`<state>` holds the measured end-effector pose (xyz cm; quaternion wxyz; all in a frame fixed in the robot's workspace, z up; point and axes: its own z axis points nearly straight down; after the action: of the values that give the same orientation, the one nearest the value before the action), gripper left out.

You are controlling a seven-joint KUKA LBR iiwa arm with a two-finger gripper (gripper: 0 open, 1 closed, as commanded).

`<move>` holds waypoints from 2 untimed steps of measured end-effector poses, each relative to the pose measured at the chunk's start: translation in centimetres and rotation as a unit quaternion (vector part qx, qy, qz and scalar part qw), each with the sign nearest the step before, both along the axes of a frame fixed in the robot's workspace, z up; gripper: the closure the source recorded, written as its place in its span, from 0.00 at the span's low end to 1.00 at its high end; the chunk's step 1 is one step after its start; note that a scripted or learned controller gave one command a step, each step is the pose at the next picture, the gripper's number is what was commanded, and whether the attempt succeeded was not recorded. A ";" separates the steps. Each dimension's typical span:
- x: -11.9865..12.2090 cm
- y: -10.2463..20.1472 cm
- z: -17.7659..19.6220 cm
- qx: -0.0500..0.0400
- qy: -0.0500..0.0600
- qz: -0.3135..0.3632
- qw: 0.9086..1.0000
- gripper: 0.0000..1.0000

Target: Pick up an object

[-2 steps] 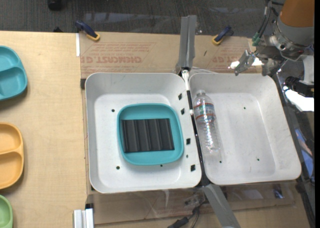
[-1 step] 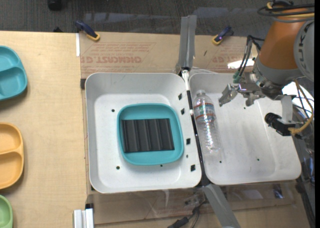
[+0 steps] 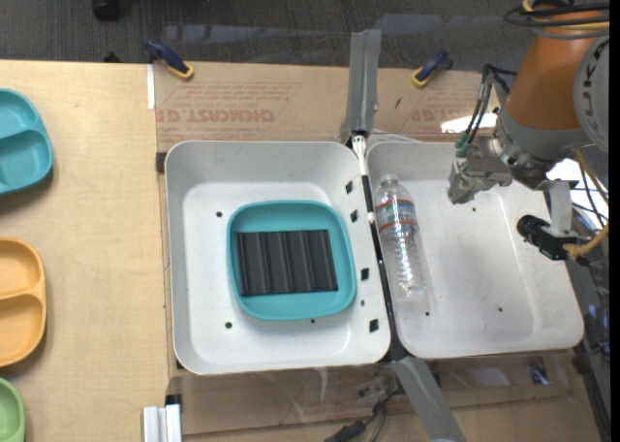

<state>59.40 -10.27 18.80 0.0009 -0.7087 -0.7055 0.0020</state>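
Grey two-finger gripper (image 3: 472,181) is hovering over right shallow white bin (image 3: 504,319), finger state unclear, nothing seen between them. Clear plastic water bottle (image 3: 398,234) is lying near that bin's left wall, long axis running near-to-far, cap pointing far. Left bin (image 3: 194,266) is holding teal rectangular tray (image 3: 289,262).

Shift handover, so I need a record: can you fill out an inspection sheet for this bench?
Surface: two white bins side by side on cardboard.
Job's things: clear plastic bottle lying along the right bin's left wall; teal tray with dark ridged insert in the left bin.
Clutter: teal and orange plates at the left edge.
Gripper: above the right bin, apart from the bottle.
Cables: wires beside the wrist.
Surroundings: clamps, carpet.
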 end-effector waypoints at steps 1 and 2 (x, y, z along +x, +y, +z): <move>0.0 0.0 0.0 0.000 0.000 0.000 1.000 0.00; -0.4 -3.9 1.1 0.000 -0.001 -0.010 1.000 0.00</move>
<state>58.97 -14.15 19.94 -0.0001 -0.7157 -0.6985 0.0012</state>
